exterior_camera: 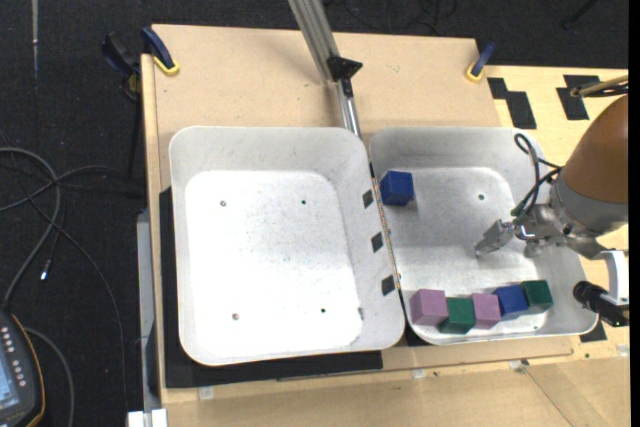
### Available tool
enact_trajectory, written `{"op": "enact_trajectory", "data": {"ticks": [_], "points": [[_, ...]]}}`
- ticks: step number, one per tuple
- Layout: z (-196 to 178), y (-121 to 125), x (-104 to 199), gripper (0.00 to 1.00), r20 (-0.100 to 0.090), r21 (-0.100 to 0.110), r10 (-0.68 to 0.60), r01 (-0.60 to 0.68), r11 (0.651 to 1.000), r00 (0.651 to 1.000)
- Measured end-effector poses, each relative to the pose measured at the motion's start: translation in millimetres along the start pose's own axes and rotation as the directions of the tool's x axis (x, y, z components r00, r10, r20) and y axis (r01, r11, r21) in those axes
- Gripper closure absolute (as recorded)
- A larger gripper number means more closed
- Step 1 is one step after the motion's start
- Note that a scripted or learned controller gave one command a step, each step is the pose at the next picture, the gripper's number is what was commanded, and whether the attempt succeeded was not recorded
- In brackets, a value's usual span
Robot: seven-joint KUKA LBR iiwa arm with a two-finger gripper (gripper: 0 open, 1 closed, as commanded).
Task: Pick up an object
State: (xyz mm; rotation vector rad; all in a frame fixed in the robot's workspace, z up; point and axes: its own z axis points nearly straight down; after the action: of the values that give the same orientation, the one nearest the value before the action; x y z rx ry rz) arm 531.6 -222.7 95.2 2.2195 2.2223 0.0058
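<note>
Gripper (497, 239) mid right bin (440, 143), finger state unclear. Blue cube (397, 187) near left wall stands alone: likely light, rigid; grip opposite flat faces.

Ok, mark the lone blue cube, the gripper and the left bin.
lone blue cube (397, 187), camera view, its top face.
gripper (493, 240), camera view, between its fingertips.
left bin (182, 215), camera view, its left rim.
</note>
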Motion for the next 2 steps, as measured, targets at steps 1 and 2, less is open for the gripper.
{"op": "enact_trajectory", "data": {"ticks": [1,2], "points": [[-188,26,20,0.0,0.006,-0.007,-0.004,0.004,1.0,1.0],[-199,34,25,0.0,0.004,-0.001,-0.003,0.003,1.0,1.0]]}}
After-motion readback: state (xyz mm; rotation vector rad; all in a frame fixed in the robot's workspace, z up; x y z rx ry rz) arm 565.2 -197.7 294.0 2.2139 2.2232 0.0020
